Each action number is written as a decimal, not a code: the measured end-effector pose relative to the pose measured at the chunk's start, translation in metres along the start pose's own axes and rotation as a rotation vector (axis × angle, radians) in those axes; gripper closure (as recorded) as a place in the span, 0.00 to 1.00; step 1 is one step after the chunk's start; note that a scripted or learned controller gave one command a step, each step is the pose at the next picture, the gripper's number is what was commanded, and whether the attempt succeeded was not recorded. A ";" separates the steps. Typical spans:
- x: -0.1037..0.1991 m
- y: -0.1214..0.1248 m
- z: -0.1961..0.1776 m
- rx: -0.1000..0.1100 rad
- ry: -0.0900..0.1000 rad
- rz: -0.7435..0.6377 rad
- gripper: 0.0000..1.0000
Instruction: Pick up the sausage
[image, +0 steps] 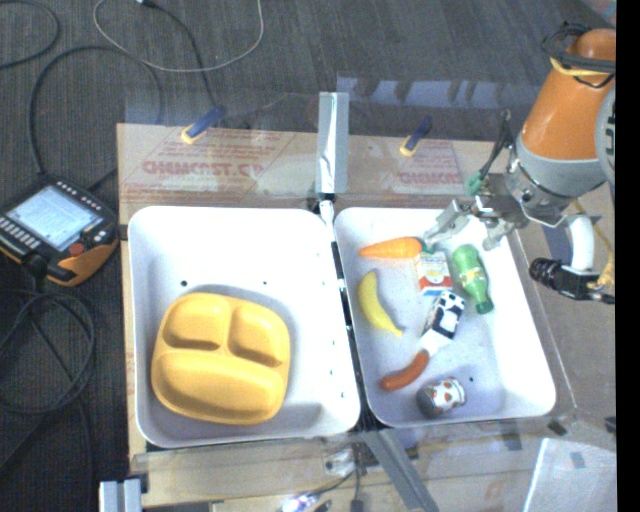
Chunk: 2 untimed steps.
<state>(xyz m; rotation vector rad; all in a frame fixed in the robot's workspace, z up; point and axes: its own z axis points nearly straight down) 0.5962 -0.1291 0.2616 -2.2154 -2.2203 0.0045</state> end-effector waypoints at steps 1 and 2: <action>-0.049 0.048 0.141 -0.006 0.000 0.175 0.00; -0.041 0.034 0.168 -0.012 0.011 0.103 0.00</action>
